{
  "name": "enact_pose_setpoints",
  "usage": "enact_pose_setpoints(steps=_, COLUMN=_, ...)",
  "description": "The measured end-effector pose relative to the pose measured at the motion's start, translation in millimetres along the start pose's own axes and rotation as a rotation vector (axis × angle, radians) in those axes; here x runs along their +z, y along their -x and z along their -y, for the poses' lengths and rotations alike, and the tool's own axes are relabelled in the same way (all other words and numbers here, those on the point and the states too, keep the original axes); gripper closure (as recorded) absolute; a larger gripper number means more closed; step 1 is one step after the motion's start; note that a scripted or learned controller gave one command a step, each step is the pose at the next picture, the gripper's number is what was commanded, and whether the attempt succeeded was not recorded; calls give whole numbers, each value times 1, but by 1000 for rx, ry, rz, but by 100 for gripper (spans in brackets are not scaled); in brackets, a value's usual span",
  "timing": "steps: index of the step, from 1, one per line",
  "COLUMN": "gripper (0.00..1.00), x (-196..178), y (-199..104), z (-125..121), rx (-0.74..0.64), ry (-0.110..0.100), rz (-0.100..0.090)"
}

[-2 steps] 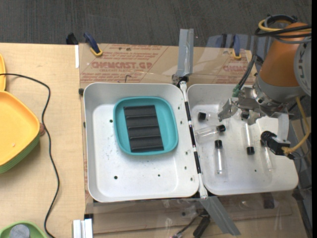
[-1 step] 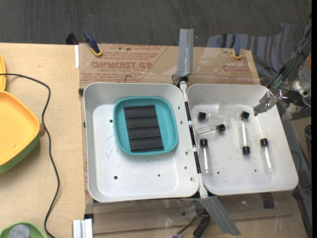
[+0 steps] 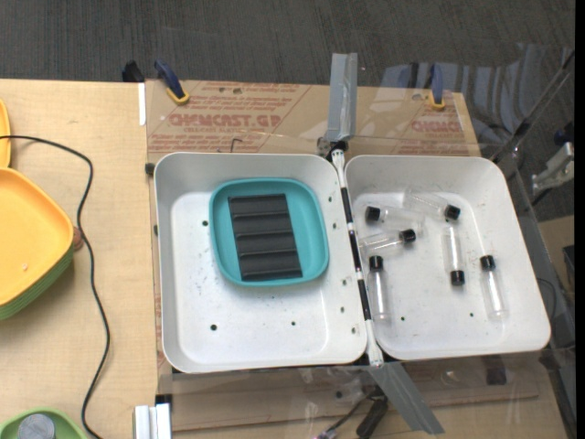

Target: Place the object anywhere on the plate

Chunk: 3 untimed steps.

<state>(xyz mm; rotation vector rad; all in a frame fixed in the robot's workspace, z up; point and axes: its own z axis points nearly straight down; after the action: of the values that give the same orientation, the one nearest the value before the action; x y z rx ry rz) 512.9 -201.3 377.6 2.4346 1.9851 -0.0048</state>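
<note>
Nearest the camera, the front rims of the two white bins meet at a dark seam, and the left bin (image 3: 183,327) shows a wide stretch of bare floor along its near side, which would give easy room for an approach from the front. Further in, the teal plate (image 3: 270,231) lies flat in the left bin's middle, set a little toward the shared wall; its raised rim frames a dark ribbed insert (image 3: 265,236), so anything set down there would probably stay put rather than roll off. In the right bin (image 3: 512,327) lie the task's things, several clear vials (image 3: 454,256) with black caps, scattered on their sides and pointing different ways, some near the dividing wall and others well apart toward the far right. Lying flat, they seem likely to roll if nudged, and the ones close to the wall leave less room for a grip. No arm reaches over the bins at this moment, so whether the hand is spread or pressed together cannot be told. Farthest off, brown cardboard (image 3: 238,117) is clamped behind the bins, and yellow dishes (image 3: 27,236) sit on the wooden worktop (image 3: 101,135) at left.
</note>
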Motion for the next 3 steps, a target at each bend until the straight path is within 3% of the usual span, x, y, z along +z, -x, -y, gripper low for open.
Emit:
enact_pose_setpoints(steps=1, gripper=0, x=-59, y=12, z=-17, rx=102, ry=-1, rz=0)
enact_pose_setpoints(steps=3, gripper=0, x=-62, y=-4, z=-57, rx=337, ry=-2, rz=0)
